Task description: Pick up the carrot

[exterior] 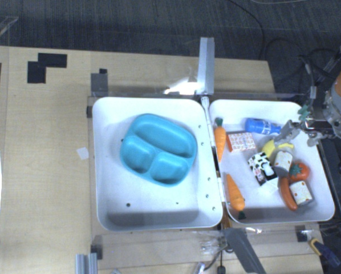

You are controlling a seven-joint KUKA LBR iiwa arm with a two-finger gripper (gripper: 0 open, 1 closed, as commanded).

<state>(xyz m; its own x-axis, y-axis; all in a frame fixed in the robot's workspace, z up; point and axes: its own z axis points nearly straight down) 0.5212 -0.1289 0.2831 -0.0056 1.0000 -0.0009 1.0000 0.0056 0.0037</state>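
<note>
Two carrots lie along the right bin's point(328, 207) left wall: one point(219, 141) upper, one point(234, 192) lower, both clear of the toy clutter, so reachable; gripper point(300, 124) sits at the bin's upper right, well apart; grip state cannot be determined.

Grey arm point(337, 104), orange band above wrist; metallic grey gripper point(296, 127), dark cables alongside.

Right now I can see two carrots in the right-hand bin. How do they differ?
The upper carrot lies nearly straight along the bin's left wall, green top toward the far end. The lower carrot lies slanted, nearer the front edge, its green top toward the near end. Both are orange, look alike in size, and lie flat in the right bin.
</note>
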